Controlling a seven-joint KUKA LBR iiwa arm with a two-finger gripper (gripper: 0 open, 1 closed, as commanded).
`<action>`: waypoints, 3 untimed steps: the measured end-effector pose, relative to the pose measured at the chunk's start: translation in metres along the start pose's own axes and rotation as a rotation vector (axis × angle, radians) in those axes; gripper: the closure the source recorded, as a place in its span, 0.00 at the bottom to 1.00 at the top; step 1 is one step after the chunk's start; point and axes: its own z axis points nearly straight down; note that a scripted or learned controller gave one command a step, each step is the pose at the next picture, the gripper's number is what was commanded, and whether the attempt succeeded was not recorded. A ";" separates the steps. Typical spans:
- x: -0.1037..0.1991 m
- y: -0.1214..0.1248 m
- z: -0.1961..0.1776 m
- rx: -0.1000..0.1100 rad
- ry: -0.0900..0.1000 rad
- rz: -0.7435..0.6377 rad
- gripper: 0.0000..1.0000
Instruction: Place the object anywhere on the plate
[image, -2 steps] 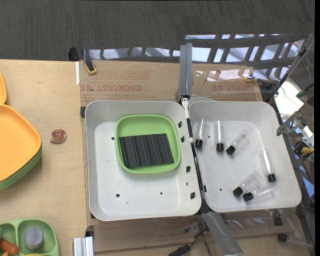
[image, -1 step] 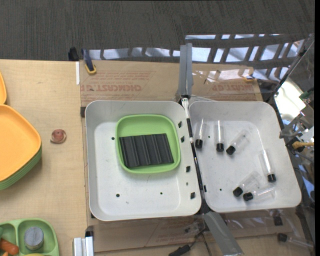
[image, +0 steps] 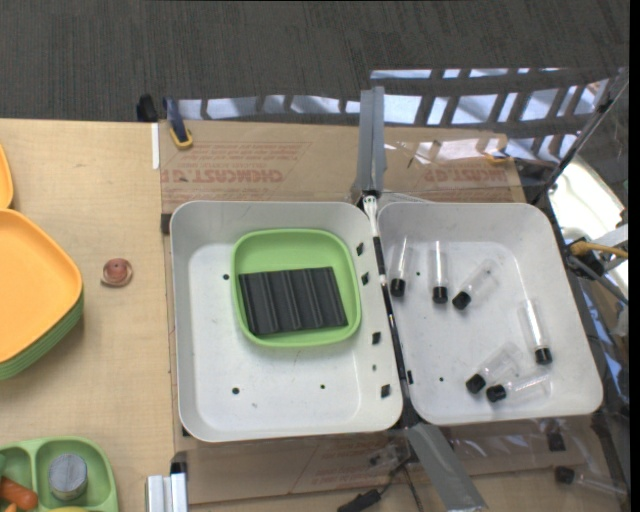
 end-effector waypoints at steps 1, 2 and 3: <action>-0.008 0.001 0.007 0.001 0.000 -0.005 0.00; -0.025 -0.025 -0.010 0.002 -0.001 0.000 0.00; -0.027 -0.014 0.015 0.002 -0.001 0.006 0.00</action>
